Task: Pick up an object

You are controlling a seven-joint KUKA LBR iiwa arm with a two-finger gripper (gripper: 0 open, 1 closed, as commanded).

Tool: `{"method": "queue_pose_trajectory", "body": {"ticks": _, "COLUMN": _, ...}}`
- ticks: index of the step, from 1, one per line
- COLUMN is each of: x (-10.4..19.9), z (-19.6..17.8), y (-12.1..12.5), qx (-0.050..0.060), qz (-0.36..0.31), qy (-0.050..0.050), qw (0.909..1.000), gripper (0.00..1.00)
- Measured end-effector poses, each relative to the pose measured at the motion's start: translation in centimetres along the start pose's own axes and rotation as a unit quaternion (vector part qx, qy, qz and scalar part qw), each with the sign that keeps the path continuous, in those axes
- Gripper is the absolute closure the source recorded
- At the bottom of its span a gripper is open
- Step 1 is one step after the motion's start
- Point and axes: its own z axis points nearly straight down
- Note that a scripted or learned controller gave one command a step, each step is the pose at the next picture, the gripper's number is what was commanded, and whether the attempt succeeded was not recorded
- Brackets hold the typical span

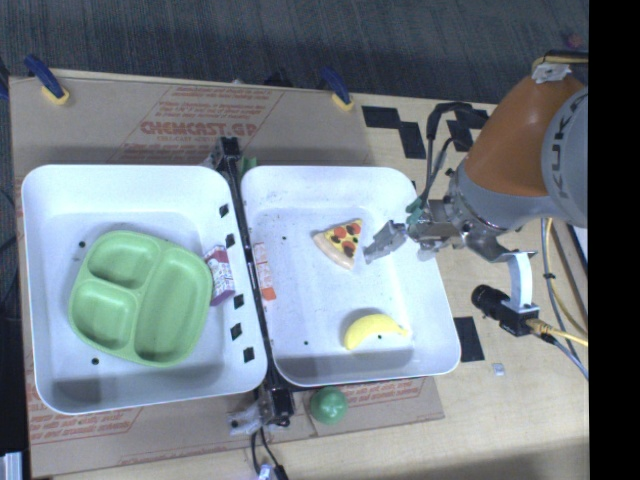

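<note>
— When hunting for something to grab, try the pizza point(340, 243), up near the top of the right bin point(310, 308).
— Close to the gripper point(385, 240)?
— Just beside it, on the right side of the pizza. Cannot tell if touching. Cannot tell if open or shut either. Too blurry.
— Heavy?
— Probably not. Looks like a small toy, flat and light. Likely stiff, maybe a bit slick. Could slide on the smooth bin floor if bumped.
— So where to grab?
— Across the two long sides, near the middle. Not at the thin tip. Could slip out there. Must go down very low, with something so flat.
— And the banana point(375, 330)?
— Lower in the same bin, well apart from the gripper. Rounder and thicker, so maybe easier to pinch across the middle. Probably light too.
— Anything else around?
— Green plate point(140, 296) over in the left bin point(40, 198). Green ball point(327, 404) out on the bench, just below the bins.
</note>
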Motion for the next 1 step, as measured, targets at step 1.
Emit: {"method": "queue_pose_trajectory", "body": {"ticks": 1, "x": 0.0, "z": 0.0, "y": 0.0, "qx": 0.0, "qz": 0.0, "qy": 0.0, "qw": 1.0, "gripper": 0.0}}
